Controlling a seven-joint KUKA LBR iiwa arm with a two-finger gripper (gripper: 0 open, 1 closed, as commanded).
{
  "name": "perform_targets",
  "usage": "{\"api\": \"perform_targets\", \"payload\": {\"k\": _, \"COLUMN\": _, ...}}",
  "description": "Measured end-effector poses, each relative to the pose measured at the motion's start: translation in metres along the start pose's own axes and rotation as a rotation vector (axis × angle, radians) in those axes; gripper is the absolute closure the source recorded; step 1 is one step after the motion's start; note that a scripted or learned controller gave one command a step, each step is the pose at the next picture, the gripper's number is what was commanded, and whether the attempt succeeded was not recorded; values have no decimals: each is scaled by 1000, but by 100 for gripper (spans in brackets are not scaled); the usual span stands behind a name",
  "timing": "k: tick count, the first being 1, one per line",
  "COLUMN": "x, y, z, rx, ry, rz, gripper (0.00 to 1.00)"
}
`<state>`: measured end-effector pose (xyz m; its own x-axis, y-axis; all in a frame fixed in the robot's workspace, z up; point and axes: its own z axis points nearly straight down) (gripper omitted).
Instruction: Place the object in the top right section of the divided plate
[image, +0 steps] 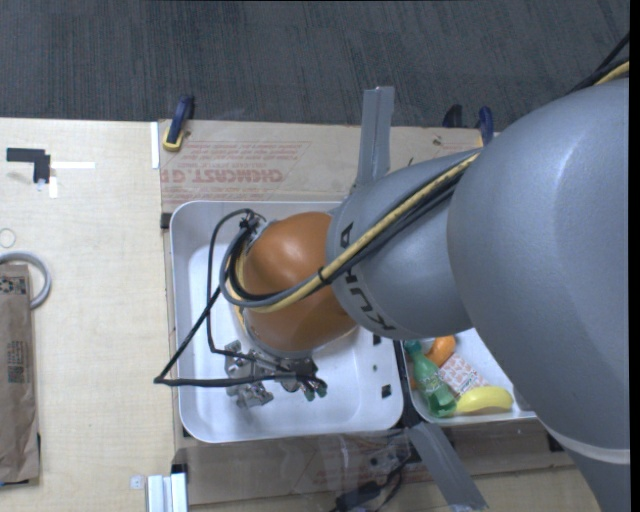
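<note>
My gripper hangs low over the front part of the left white bin, with the orange wrist band right above it. The metal gripper parts look tangled with dark cable ends, and nothing can be made out in the gripper. The big grey arm covers the middle of the left bin and most of the right bin. In the visible corner of the right bin lie a yellow banana, a green bottle, an orange item and a white packet with red print.
Black cables loop from the wrist down across the left bin's left side. A cardboard sheet held by blue clamps lies behind the bins. A brown paper bag rests at the bench's far left.
</note>
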<state>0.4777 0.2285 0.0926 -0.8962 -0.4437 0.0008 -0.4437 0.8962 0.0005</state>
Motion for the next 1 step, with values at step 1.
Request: {"api": "perform_targets", "payload": {"k": 1, "x": 0, "y": 0, "z": 0, "rx": 0, "ry": 0, "rz": 0, "gripper": 0}}
